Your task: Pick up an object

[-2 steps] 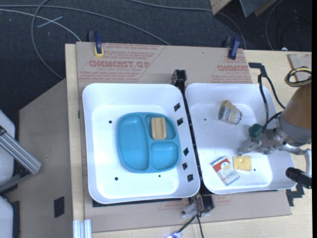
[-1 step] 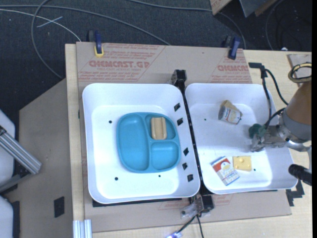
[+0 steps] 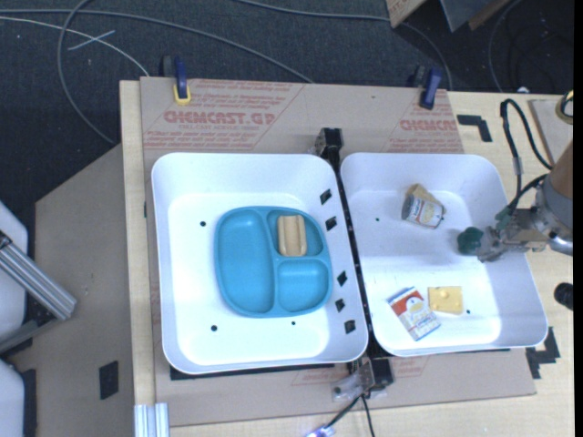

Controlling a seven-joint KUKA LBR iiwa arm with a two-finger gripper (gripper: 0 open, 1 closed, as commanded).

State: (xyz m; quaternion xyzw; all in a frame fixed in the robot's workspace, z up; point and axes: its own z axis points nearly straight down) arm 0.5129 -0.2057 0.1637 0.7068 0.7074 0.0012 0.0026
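1. Green round object: one, dark, lying in the right bin towards its right wall, about midway between near and far.
2. Gripper: one, reaching in over the right bin's right rim, its tip just beside the green round object on the right, perhaps touching it. Whether open or closed on anything: cannot tell, too small and blurred.
3. Arm: one, grey, entering at the right edge of the scene.
4. Bins: two, white and shallow, side by side on the table; left bin and right bin meeting at the middle.
5. Right bin's contents, four in all: the green round object; one small can, tipped over, far of centre; one yellow block, near side; one red-and-white packet, just left of the yellow block.
6. Left bin's contents: one blue divided tray at the centre, with three compartments; one tan bread-like piece in the far-right compartment.
7. Clamps: two, blue, at the table's far edge, one left and one right.
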